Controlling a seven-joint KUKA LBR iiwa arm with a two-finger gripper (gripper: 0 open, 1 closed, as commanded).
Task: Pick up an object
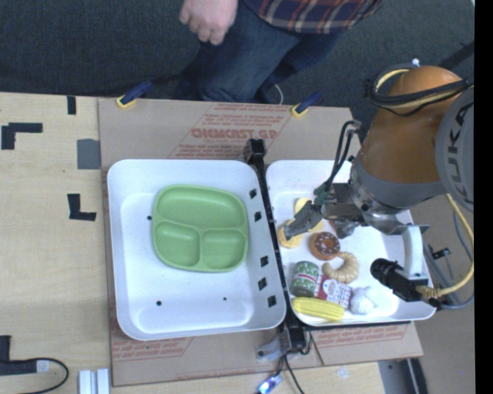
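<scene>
My gripper (303, 222) hangs low over the left part of the right bin (385, 178), right above a yellow banana-like piece (291, 237) that it partly hides. Whether it touches that piece I cannot tell. Just right of it lies a brown doughnut (325, 245), with a tan croissant (343, 268) below that. Toward the bin's near edge sit a green can (306, 278), a red and white packet (337, 292), a yellow corn cob (318, 309) and a small white object (361, 301).
The left bin (131, 308) holds a green divided plate (199, 228). A black clip rail (264, 231) separates the two bins. A person (231, 19) stands at the far side of the bench. The arm's orange and grey body (408, 146) covers the right bin's back right.
</scene>
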